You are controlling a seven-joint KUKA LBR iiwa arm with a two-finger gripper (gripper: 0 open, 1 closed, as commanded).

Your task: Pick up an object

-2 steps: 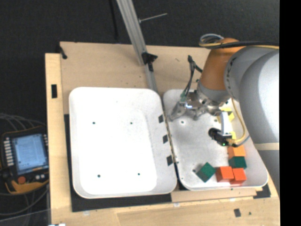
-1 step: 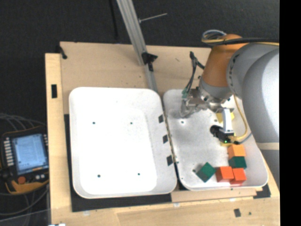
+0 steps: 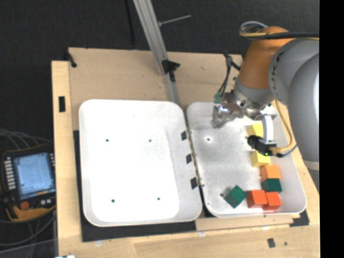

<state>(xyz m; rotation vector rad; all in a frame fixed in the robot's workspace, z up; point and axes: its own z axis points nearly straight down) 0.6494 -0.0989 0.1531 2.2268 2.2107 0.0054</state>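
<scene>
hand hangs over the right bin's far end

the hand sits low above the far left part of the right bin; whether it is released or clenched cannot be told, and no object shows between its parts. the blocks lie along the bin's right and near edges: a yellow block and a second yellow block, an orange block, a dark green block, two red-orange blocks, and a green block lying tilted. the left bin lies beside it on the counter.
</scene>
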